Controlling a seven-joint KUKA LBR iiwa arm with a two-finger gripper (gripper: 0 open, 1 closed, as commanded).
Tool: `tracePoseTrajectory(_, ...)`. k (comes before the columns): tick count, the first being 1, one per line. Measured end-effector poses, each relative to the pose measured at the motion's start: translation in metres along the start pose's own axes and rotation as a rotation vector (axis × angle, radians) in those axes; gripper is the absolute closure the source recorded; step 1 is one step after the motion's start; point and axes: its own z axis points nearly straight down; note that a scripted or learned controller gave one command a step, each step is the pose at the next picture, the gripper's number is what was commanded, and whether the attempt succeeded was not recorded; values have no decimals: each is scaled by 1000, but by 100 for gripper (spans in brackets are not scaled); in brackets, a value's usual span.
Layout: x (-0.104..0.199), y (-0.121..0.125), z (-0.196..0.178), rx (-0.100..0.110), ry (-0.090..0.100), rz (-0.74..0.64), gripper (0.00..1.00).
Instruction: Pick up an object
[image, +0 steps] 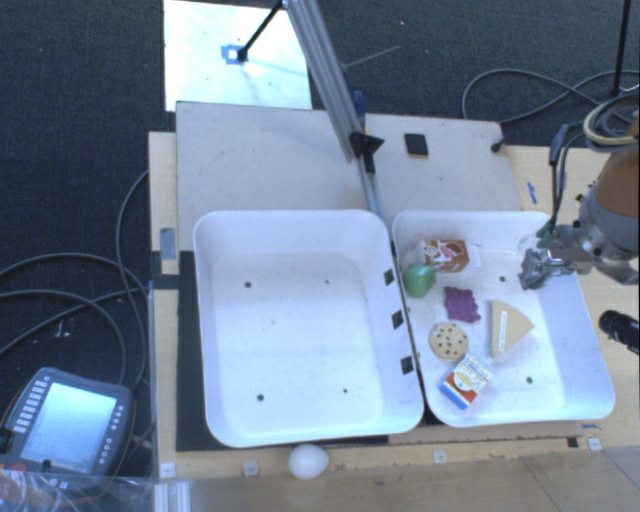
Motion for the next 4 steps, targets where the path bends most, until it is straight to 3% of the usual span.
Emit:
tracePoseTrajectory(1, 6, -3, -46, 0, 0, 0, 100)
tracePoseTrajectory(4, 157, -19, -32, 4, 2, -4, 100)
